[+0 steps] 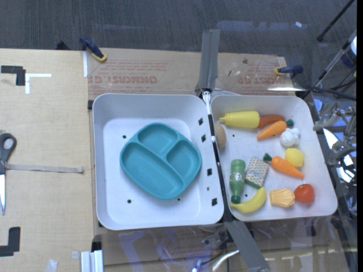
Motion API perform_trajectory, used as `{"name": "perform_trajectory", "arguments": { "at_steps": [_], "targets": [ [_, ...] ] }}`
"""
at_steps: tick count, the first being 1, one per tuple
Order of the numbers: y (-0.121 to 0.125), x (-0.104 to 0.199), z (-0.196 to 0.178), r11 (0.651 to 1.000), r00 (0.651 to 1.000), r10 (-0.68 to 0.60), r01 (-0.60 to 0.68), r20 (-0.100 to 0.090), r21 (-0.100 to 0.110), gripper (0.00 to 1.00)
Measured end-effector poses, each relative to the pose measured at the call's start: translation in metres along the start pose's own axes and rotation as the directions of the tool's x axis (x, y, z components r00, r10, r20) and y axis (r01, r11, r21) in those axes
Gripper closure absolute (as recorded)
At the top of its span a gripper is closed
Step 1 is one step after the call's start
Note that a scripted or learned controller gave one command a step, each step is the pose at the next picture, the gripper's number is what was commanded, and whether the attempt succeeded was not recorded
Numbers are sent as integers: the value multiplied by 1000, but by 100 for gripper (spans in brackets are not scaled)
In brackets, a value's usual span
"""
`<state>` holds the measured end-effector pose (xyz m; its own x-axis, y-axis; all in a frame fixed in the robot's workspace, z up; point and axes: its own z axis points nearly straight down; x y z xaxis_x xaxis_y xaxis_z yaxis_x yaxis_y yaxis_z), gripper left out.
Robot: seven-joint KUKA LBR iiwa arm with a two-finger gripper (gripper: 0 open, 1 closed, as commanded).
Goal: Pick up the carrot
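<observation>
- The start: nothing is lifted yet. Both carrots lie in the right-hand bin (pixel 317 208).
- Taking the lemon (pixel 294 157) as landmark, one carrot (pixel 272 129) lies just above-left of it and a second carrot (pixel 286 167) touches its lower-left.
- I cannot tell the tool's state.
- Next, I judge, the arm must descend over one carrot, avoiding the lemon.

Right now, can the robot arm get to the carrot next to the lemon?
Probably yes. That carrot lies on top in the right bin, nothing covering it. The lemon sits close beside it, so the jaws could bump that on the way down.
</observation>
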<state>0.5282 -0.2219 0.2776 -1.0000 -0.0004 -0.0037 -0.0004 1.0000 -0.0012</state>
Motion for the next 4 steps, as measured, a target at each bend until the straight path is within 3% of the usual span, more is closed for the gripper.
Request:
{"name": "perform_trajectory", "arguments": {
  "at_steps": [1,2,3,4],
  "targets": [
    [12,18,146,999,999,37,-37,-1,-1,0],
    [38,5,185,997,997,83,-83,1,0,0],
    [106,3,185,974,974,225,-225,-1,-1,0],
    [107,1,175,975,975,221,-221,5,0,100]
  ]
}}
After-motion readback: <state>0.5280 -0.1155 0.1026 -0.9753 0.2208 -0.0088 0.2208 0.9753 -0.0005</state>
